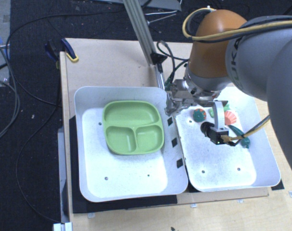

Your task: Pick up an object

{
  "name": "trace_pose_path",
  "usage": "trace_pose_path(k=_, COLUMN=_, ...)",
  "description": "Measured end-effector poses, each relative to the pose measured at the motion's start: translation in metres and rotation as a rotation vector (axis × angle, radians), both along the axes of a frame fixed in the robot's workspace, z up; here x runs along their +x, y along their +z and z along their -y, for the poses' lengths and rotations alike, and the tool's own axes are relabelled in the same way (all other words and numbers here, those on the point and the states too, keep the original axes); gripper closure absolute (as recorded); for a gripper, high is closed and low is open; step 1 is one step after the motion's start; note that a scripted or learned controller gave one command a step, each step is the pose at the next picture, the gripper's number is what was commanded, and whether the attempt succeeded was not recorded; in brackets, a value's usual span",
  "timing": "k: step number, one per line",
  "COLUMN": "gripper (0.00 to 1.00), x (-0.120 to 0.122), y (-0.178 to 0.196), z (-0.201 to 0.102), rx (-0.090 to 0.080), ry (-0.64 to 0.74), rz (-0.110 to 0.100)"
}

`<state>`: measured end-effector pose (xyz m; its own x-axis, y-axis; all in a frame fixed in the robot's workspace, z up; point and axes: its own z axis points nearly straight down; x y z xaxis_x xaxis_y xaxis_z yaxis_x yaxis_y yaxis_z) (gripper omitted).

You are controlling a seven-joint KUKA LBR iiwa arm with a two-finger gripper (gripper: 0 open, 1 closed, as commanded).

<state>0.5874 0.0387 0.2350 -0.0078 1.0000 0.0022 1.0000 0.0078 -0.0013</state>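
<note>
My gripper [173,105] hangs low over the near-left corner of the right bin [232,174], close to the wall it shares with the left bin [122,177]. Just to its right lie small toys: a teal and orange ball [199,114], a green and white piece [217,110], an orange and pink piece [231,116] and a teal piece [238,131]. None of them is seen between the gripper's tips. A light green divided plate [134,127] rests in the left bin, to the left of the gripper.
A slanted metal rail [139,20] and cables run behind the bins at the back. The big grey arm with its orange band [218,37] covers the back right of the right bin. A blue and yellow tool [69,51] lies on the bench's back-left corner.
</note>
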Motion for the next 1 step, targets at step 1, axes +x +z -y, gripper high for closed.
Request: trace_pose_path(k=1, gripper=1.00, x=-0.0219, y=0.0024, z=-0.0567, rx=0.000, ry=0.001, rz=-0.001)
